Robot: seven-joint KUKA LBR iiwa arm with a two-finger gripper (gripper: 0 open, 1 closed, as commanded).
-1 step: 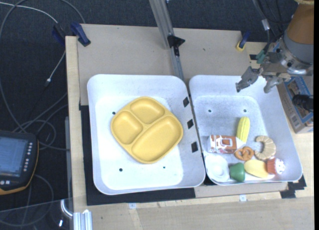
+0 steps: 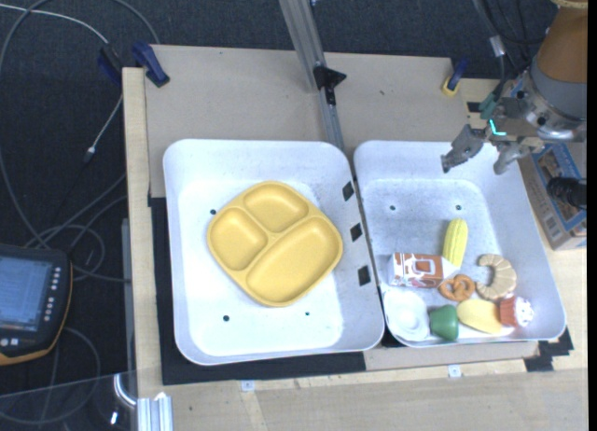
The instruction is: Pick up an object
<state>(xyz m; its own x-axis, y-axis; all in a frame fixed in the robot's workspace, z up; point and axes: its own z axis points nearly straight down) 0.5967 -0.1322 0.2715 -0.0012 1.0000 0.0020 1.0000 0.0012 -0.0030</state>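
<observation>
Two white bins sit side by side on the bench, and everything else is smaller than they are. The left bin carries a yellow divided plate with three compartments, lying flat near its middle. The right bin has bare floor across its far half, with the toys crowded along the near edge.

Next in size is the arm, reaching in from the right. Its gripper hangs over the far right corner of the right bin, fingers spread apart with nothing between them. It is well apart from the toys, so I judge the task to be at the approach stage: nothing has been picked yet. The next move calls for travel toward the near edge of the bin, then a descent onto a single piece with the fingers straddling it.

The likeliest target looks to be the corn cob, yellow, narrow and lying lengthwise a little apart from the rest, with free floor on its far side. Just beside it is a small carton, white with a brown label. Nearer still sit a croissant, a pretzel, a lemon, a white cup, a green pepper and a red-and-white piece I cannot identify. These touch or nearly touch, so a grasp there risks nudging neighbours.
</observation>
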